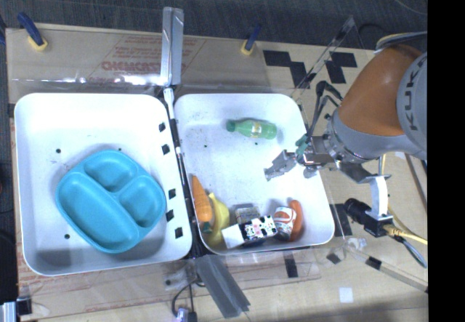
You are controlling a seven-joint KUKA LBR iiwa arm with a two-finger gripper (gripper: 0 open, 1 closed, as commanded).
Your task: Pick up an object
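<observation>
The grey two-finger gripper [280, 166] hangs over the right-hand part of the right white bin [190, 113], reaching in from the orange-banded arm [378, 99] at the bin's right rim. Whether it is open or closed cannot be told from this view, and nothing can be seen held in it.

Up and a little to the left of the gripper, apart from it, a green plastic bottle with a yellowish label [252, 128] lies on its side on the bin floor. Below the gripper, along the bin's near wall, sits a huddle of things: a red and white can-like object [288, 219] almost straight beneath it, a small black and white printed box [251, 230] further left, and a yellow banana [216, 222] and an orange carrot [200, 200] against the bin's left wall.

Far to the gripper's left, the left white bin [36, 117] holds 1 blue plastic tray with 3 compartments [109, 200].
</observation>
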